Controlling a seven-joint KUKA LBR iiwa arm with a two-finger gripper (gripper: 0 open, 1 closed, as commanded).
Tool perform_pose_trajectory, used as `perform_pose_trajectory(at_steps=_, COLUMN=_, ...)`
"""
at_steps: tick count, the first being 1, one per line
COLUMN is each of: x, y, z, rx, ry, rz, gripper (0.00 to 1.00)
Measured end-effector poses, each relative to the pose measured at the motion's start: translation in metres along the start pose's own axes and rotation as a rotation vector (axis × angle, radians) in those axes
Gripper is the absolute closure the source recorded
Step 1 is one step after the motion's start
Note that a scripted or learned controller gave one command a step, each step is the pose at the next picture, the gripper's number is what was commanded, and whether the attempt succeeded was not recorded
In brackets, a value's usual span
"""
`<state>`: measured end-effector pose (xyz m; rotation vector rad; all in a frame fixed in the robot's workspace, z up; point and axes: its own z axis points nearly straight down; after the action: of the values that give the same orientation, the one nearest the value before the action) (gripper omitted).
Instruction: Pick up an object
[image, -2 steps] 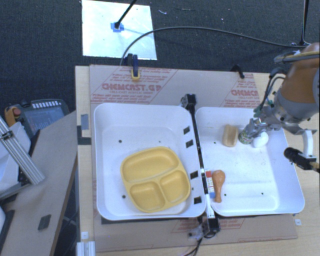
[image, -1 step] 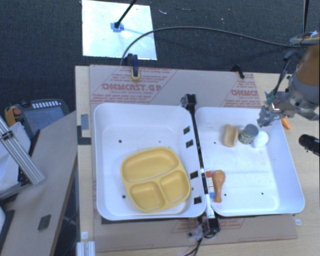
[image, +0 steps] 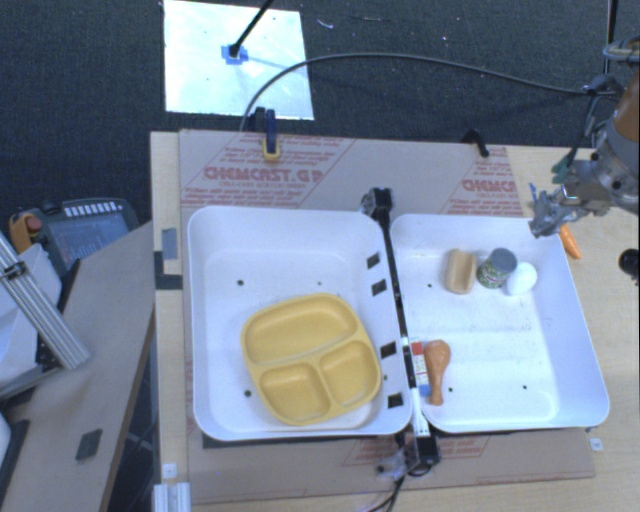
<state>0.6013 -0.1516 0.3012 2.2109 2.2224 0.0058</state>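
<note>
Plainly, in the camera view, the gripper (image: 548, 212) is seen at the upper right of the frame, above the far right corner of the right bin (image: 560, 400); whether it is released or clenched cannot be told, and nothing is seen held in it. The candidates for picking are found in that bin: a tan block (image: 459, 270), a small can (image: 496, 268) and a white ball (image: 522, 279) clustered toward its upper part, the can and ball touching; a drumstick-shaped toy (image: 436, 366) lies lower, near the divider. A yellow sectioned tray (image: 310, 356) rests in the left bin (image: 215, 300). The approach step is judged to be in hand; next, the gripper would have to be brought down over one object, the cluster being nearest.
</note>
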Motion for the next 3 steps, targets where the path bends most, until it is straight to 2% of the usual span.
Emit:
perform_pose_trajectory(at_steps=1, x=0.050, y=0.018, z=0.011, rx=0.004, ry=0.003, rz=-0.004, gripper=1.00)
perform_pose_trajectory(at_steps=3, x=0.148, y=0.021, z=0.049, rx=0.006, ry=0.004, rz=-0.003, gripper=1.00)
